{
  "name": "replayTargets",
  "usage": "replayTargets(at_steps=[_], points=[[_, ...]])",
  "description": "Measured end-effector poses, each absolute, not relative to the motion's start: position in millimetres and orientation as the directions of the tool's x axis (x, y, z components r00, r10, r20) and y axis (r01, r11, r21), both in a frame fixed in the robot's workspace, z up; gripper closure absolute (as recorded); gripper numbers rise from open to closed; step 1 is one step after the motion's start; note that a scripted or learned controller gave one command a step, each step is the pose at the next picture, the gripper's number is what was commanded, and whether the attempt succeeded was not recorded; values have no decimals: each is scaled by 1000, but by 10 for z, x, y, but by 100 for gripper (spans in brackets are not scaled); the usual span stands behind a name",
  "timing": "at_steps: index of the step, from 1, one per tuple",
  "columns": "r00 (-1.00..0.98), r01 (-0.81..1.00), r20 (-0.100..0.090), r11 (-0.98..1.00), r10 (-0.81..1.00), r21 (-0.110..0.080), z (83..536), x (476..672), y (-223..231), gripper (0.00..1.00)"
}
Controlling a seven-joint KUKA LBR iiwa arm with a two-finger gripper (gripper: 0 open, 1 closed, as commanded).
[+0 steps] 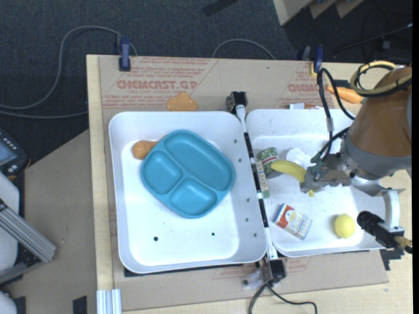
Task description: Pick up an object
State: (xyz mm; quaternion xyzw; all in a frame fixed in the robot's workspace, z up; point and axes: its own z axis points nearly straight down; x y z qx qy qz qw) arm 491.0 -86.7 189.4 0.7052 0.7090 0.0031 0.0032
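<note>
The right bin (321,239) holds a yellow banana (287,169), a green packet (266,156), a white crumpled item (298,156), a red and white carton (292,220) and a yellow lemon (344,226). My gripper (313,180) is low in the right bin, just right of the banana's end and touching or nearly touching it. The wrist hides what lies beneath the gripper. The carton and lemon lie apart from it, nearer the front.
In the left bin (119,175) a blue divided plate (188,173) lies beside a small orange ball (140,149). An orange piece (182,101) rests on the bench behind that bin. Cables (327,103) run over the right bin's back edge.
</note>
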Motion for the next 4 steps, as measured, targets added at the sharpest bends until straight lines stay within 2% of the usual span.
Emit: replayTargets(at_steps=[1, 2, 3, 4], points=[[1, 1000, -2, -1, 1000, 2, 1852, 5012, -1042, 100], [-3, 1000, -1, 3, 1000, 0, 1319, 5478, -911, 100], [-1, 1000, -1, 1, 1000, 6, 1931, 5236, -871, 100], [0, 1000, -1, 0, 1000, 2, 1923, 5220, -919, 100]])
